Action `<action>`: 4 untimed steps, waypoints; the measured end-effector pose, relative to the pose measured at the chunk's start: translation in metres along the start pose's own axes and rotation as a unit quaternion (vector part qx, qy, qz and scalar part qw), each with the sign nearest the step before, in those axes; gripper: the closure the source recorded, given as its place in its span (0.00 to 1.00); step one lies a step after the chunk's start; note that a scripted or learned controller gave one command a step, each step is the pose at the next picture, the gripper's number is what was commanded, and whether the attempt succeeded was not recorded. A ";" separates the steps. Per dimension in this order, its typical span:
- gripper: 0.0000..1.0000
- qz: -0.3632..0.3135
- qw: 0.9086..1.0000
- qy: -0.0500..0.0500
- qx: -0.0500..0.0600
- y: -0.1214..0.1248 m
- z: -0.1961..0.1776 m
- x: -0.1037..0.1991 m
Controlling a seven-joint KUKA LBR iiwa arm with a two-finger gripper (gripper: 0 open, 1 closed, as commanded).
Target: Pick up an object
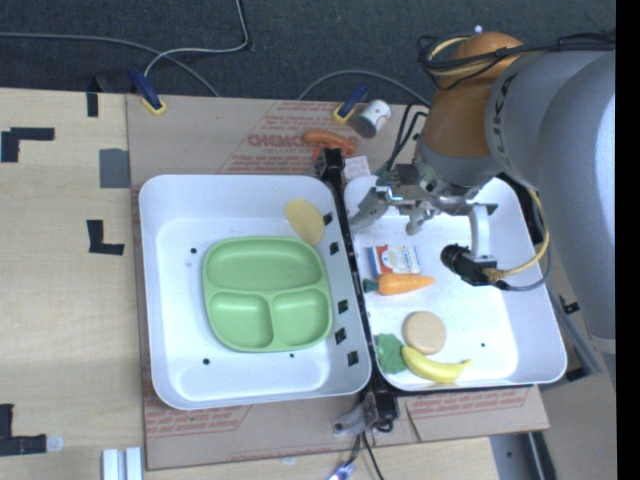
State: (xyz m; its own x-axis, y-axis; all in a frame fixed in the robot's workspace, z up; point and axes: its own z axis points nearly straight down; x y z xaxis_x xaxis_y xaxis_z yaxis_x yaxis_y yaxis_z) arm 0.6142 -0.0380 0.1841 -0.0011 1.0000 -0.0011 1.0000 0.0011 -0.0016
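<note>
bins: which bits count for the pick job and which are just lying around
For the job: gripper, carrot, banana, cookie, card, green toy, yellow lump.

Lying about: green plate, clamps, cable, hot dog.

The grey KUKA arm [565, 158] fills the frame from three o'clock, its bulky link running up toward one o'clock. An orange band [465, 98] wraps it just above the wrist. From there the wrist points down toward nine o'clock, ending in the metal two-finger gripper [392, 213]. Its fingers [366, 208] stand apart, with nothing between them.
</note>
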 end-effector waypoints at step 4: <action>0.00 0.000 1.000 0.000 -0.003 -0.005 0.098 -0.058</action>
State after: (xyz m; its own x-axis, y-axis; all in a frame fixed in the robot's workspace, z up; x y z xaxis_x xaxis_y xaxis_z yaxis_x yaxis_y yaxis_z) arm 0.6093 -0.0964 0.0862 -0.0012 1.0000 -0.0020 1.0000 0.0012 0.0038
